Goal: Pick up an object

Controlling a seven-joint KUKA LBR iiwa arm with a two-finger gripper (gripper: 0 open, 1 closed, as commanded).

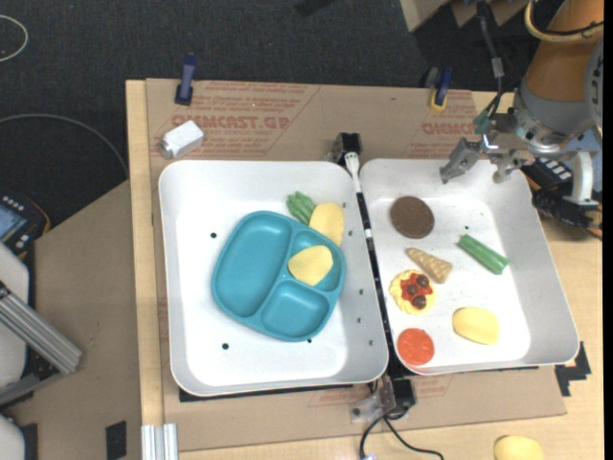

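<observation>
My gripper (482, 164) hangs over the far edge of the right bin (548, 286), its two grey fingers spread open with nothing between them. Below it in that bin lie a brown round patty (412, 217), a green bean-like piece (482, 254), a tan wedge (428, 264), a small pizza with red toppings (414, 291), a red tomato slice (417, 346) and a yellow lemon-like piece (475, 325). The left bin (192, 333) holds a blue divided plate (273, 276) with a yellow piece (310, 264) on it, another yellow piece (328, 221) and a green item (302, 205) beside it.
The bins rest on a cardboard sheet (259, 118) held by blue clamps (186, 77). A small white block (182, 139) lies at the far left. A black clip (349, 146) sits between the bins' far edges. A yellow object (517, 448) lies off the bench, bottom right.
</observation>
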